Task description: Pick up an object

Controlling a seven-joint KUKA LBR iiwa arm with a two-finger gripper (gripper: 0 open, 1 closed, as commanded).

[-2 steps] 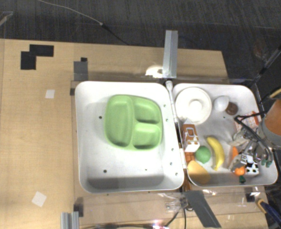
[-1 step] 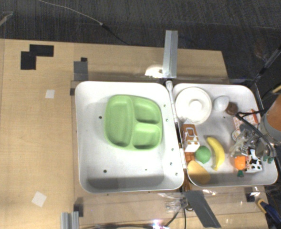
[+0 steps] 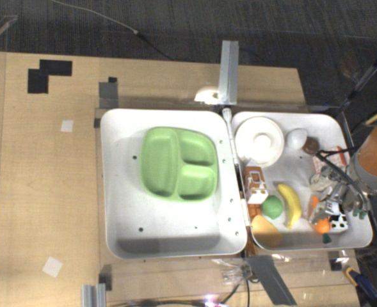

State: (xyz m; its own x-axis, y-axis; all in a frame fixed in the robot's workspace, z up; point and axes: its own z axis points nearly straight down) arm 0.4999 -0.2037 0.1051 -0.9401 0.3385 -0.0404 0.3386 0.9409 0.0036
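Note:
The right bin (image 3: pixel 303 243) holds several small objects. A yellow banana (image 3: pixel 291 203) lies near its middle, with a green ball (image 3: pixel 272 207) just left of it and an orange-tan piece (image 3: pixel 265 226) below that. A small orange toy (image 3: pixel 320 226) and a black-and-white cube (image 3: pixel 339 222) sit at the lower right. My gripper (image 3: pixel 331 200) hangs low over the bin's right side, directly above the orange toy and the cube, amid cables. The grey arm with its orange band (image 3: pixel 375 162) comes in from the right edge.
A white round bowl (image 3: pixel 259 140) sits in the right bin's upper left, a white cup (image 3: pixel 296 137) and a brown object (image 3: pixel 311 146) beside it. A brown-and-white box (image 3: pixel 255 184) lies by the divider. In the left bin (image 3: pixel 121 229) rests a green divided plate (image 3: pixel 177 164).

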